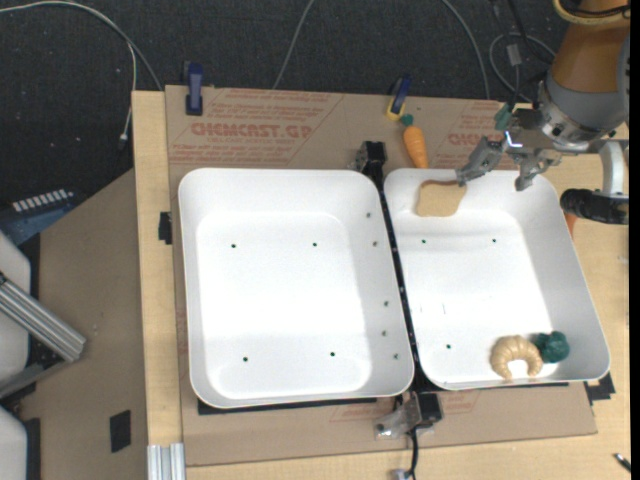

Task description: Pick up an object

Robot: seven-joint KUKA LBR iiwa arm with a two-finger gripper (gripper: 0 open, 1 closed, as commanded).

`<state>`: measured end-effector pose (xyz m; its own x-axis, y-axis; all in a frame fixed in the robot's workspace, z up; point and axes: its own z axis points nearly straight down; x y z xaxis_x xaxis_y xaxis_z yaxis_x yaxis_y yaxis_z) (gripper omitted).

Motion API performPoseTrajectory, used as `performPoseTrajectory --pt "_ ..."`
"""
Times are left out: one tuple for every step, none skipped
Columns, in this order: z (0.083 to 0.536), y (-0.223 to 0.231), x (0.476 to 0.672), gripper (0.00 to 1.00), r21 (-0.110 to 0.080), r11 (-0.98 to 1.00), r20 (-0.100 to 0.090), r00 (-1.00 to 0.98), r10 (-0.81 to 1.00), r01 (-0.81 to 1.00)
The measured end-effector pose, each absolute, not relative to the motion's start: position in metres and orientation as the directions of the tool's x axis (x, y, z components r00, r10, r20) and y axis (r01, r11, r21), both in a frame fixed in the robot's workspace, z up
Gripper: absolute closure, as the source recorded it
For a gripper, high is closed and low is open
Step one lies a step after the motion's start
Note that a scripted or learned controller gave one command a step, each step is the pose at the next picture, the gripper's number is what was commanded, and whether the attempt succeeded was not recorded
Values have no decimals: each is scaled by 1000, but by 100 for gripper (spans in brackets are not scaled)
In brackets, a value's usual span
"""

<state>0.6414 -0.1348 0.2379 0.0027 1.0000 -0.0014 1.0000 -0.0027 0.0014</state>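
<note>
— What do we have along the edges of the right bin?

— At its far left corner we see a flat tan slice, like bread, lying against the rim. At the near right corner sit a pale croissant and a small dark green lump, touching each other. The middle of that bin gives us wide open room.

— And the gripper?

— We see it above the far edge of the right bin, just right of the slice, its two fingers spread apart and grasping nothing.

— The left bin?

— Smooth white plastic with rounded corners, a few small dark dots on its floor.

— Anything outside the bins?

— An orange carrot lies on the cardboard board beyond them, near a blue clamp. We can make out faded red printing there, but we cannot read it surely.
</note>
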Motion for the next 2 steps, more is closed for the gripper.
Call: performPoseTrajectory --pt "103 -146 649 0 -10 -1 1 1 1000 1000" --pt "190 -84 626 0 9 5 0 -5 1000 1000"
